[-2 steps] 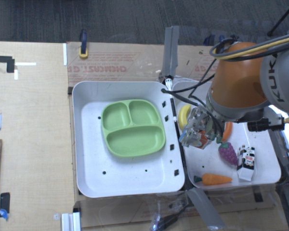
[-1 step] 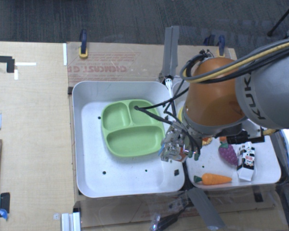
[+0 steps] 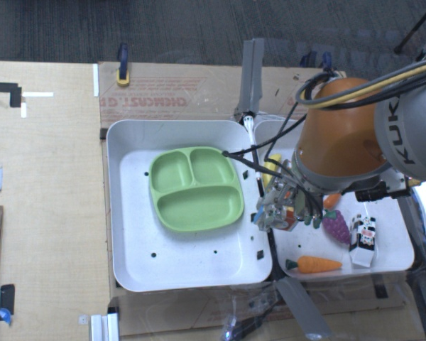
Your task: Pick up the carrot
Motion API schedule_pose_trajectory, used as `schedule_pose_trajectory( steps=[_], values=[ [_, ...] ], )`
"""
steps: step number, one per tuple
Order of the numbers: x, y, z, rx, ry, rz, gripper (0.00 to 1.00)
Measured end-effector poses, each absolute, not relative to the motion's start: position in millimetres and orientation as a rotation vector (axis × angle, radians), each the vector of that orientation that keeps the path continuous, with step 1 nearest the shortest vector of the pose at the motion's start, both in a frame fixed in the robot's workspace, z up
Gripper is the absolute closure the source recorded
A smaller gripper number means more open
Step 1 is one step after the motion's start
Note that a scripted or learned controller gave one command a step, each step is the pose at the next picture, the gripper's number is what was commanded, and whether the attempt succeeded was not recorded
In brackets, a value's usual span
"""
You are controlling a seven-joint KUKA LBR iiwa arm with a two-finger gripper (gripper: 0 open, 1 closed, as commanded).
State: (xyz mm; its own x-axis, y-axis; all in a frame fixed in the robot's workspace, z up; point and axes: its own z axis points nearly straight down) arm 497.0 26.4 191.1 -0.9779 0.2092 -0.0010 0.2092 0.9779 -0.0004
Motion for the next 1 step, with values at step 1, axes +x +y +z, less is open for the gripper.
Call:
schedule_pose_trajectory(
  steps=[1],
  values=[
    [478.2, 80.2, 191.3, 0.125, 3.139, 0.0, 1.0]
  ],
)
